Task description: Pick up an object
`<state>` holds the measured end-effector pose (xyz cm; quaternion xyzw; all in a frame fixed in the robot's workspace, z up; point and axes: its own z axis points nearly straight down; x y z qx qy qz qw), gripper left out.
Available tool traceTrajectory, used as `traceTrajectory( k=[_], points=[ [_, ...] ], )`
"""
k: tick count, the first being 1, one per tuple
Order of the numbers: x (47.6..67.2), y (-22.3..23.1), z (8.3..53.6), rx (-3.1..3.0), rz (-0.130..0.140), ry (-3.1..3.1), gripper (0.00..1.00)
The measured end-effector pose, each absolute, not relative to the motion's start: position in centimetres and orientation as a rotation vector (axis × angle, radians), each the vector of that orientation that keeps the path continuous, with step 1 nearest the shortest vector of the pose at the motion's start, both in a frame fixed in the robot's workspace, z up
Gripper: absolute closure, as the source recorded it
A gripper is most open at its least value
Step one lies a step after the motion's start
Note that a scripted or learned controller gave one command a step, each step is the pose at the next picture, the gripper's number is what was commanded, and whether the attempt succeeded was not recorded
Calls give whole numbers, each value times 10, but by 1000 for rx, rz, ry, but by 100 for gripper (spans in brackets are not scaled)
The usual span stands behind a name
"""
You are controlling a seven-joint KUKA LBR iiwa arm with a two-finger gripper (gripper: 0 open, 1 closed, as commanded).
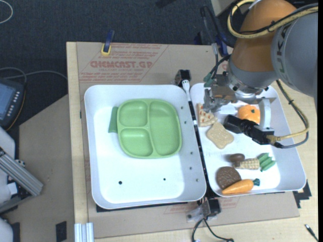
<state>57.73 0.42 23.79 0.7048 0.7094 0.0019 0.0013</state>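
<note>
Objects: small food toys are lying in the right bin (287, 178), all to the right of the green plate (149, 127).
Cracker (205, 116): lying nearest the green plate, against the right bin's left wall.
Bread slice (220, 135): sitting just below and right of the cracker, farther from the green plate.
Orange (249, 113): resting beyond the bread slice, well apart from the green plate.
Corn cob (257, 162): lying lower right of the bread slice, with a small brown piece (236, 159) touching its left end.
Brown cookie (228, 176) and carrot (239, 186): sitting touching each other near the front of the right bin.
Green plate: three compartments, lying in the left bin (101, 175).
End effector (214, 99): hovering just above the cracker, right of the green plate; I cannot tell how it is set.
Tabletop (81, 74): carrying both bins.
</note>
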Motion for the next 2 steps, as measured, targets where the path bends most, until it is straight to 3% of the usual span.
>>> traceTrajectory(
  k=[2],
  points=[
    [633,96,226,2214,7,2226,100]
  ],
)
